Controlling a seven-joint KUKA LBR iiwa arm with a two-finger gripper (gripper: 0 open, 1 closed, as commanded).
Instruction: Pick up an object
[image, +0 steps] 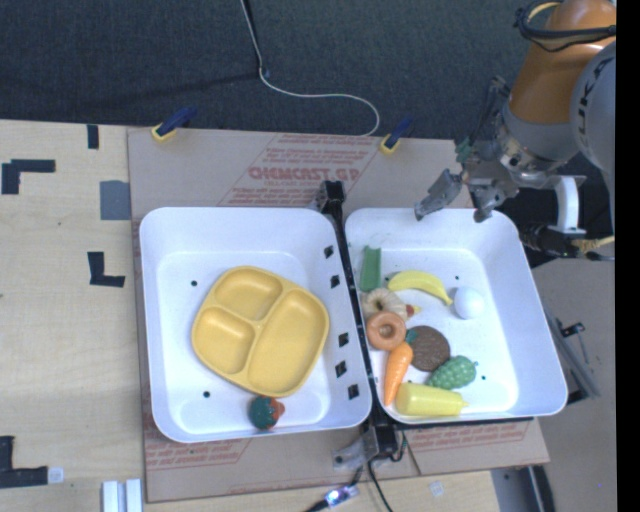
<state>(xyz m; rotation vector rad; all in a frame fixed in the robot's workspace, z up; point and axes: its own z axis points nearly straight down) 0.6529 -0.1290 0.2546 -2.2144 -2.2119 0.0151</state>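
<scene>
Task is at the start, as far as I can judge: nothing lifted yet. The gripper (453, 205) hangs over the far rim of the right bin (530, 290), at its back edge, well above the toys. Its two fingers are spread apart w/ nothing between them. No contact w/ any item.

The candidates to pick all sit in the right bin, bunched toward its left and near side:
- green stick-like piece (371, 268) against the left wall
- banana (420, 285) just right of it
- white egg (467, 302) near the banana's tip, somewhat clear of the rest
- donut (385, 330) and a pale ring-shaped piece (380, 302) touching it
- brown round cookie-like disc (429, 347)
- carrot (397, 374) lying beside the donut and disc
- green bumpy piece (452, 373), prob. broccoli or similar
- yellow corn-like piece (429, 400) at the near wall

The left bin (165, 300) holds a yellow divided plate (260, 330) and a small green-and-orange toy (264, 411) near the front wall.

Left to do: pretty much everything. Arm needs to move in over a target, descend, close, lift. The egg looks like the most isolated item, while the donut/carrot/disc cluster is packed tight, so a grab there could catch a neighbour.
</scene>
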